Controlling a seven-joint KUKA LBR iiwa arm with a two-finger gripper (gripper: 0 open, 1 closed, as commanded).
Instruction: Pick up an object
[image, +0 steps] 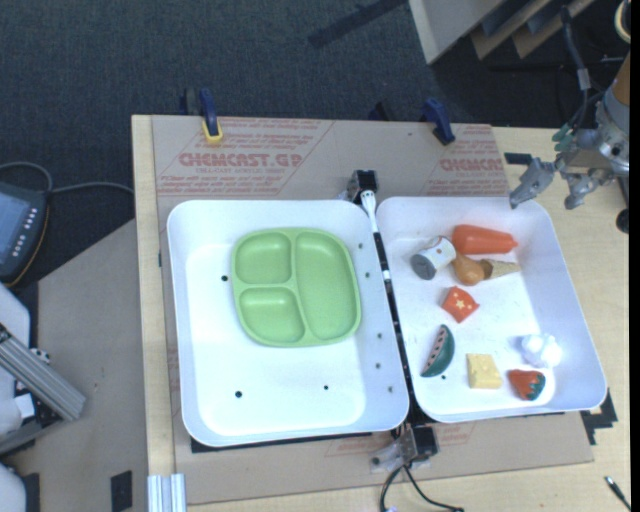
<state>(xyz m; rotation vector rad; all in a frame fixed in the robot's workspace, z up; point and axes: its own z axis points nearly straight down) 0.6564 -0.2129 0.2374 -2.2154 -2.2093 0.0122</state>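
Starting nearest the camera, the right white shallow bin (570, 300) carries a red-and-green strawberry-like toy (527, 384), a yellow cheese-like block (484, 372) and a white lumpy piece (541, 349) packed close along its front edge; a grasp there could easily nudge a neighbour or clip the rim. A green-rimmed watermelon slice (438, 352) lies flat, so fingers may slide off it. Further back sit a small red wedge (460, 303), a brown pear-like toy (470, 268) touching a grey-and-white cylinder (430, 260), and an orange carrot-shaped piece (484, 239). Farthest, the gripper (553, 190) hangs spread and unladen above the bin's far right corner, well apart from every toy. The left bin holds a green divided plate (297, 287).
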